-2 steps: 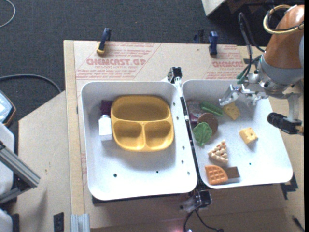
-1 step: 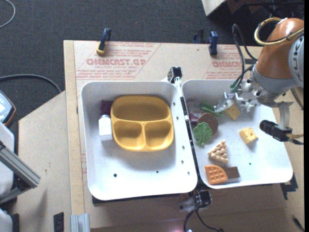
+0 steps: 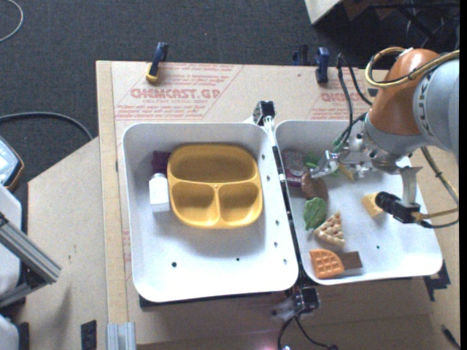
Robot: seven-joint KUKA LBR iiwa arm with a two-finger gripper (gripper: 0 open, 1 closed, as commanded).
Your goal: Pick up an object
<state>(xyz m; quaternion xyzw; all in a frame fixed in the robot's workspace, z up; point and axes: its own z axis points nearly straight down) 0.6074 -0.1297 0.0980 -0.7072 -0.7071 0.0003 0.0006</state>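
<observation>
Brown round toy food piece (image 3: 313,186) lying in the right bin (image 3: 408,257), near its left wall, just above a green leaf piece (image 3: 315,212). Gripper (image 3: 326,166) low over the same spot, apparently just above the brown piece; opening impossible to tell. Nothing seen held. Probably the approach step. Next: descending squarely, then closing. 2 waffle pieces (image 3: 328,246) nearer the front; yellow divided plate (image 3: 214,184) in the left bin.

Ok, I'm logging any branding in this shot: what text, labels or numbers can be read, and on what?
"CHEMCAST GP": red print on the brown protective sheet behind the left bin.
Smaller red lines around it on that sheet: too blurred to read.
Red print on the sheet behind the right bin: partly hidden, unreadable.
</observation>
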